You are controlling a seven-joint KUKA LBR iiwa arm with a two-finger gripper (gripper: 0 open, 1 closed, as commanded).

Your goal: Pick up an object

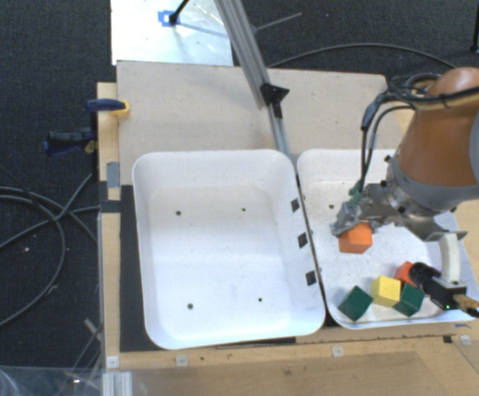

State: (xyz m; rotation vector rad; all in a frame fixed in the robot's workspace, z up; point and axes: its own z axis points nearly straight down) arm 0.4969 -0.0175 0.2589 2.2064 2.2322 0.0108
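My gripper (348, 223) is over the middle of the right bin (326, 172), reaching in from the right under the orange-banded wrist. An orange block (356, 240) lies directly at the gripper's tip, its top edge partly covered by the gripper. Whether the block rests on the bin floor or hangs from the gripper is not clear. Near the bin's front edge lie a dark green block (355, 303), a yellow block (386, 290) and a second green block (409, 300), close together. A small red piece (403, 271) lies just behind them.
The left bin (153, 180) adjoins the right one along a shared wall with black markers. A slanted metal pole (248, 48) crosses the back of the bench. A black cable end (431, 283) and a white part (448, 254) hang by the right bin's front right corner.
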